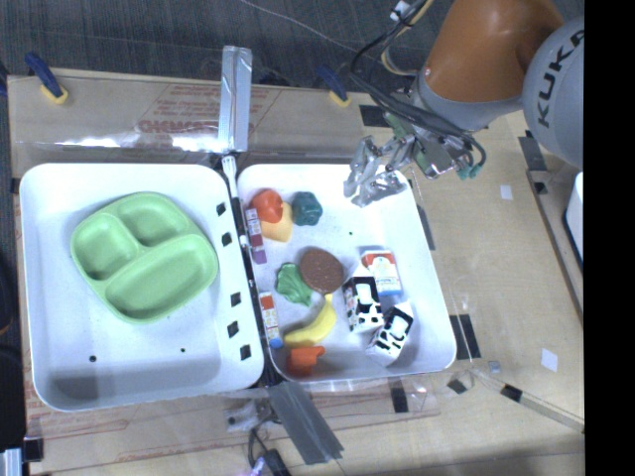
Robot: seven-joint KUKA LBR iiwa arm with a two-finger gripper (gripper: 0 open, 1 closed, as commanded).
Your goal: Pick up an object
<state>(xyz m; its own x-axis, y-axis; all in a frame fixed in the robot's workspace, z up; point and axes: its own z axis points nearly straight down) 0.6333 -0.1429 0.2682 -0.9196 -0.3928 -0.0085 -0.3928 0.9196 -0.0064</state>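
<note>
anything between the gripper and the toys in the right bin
Nothing visible does. The gripper hangs over the right bin's upper right corner, with bare white floor between it and the nearest pieces, the teal toy and the brown disc. The toys lie uncovered.

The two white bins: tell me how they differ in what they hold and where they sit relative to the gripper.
The left bin holds one green divided plate; the right bin holds many small items, among them a banana, a brown disc and a cow-patterned carton. The gripper hangs over the right bin's upper corner, well away from the left bin. Both are shallow, white and rectangular, set side by side.
</note>
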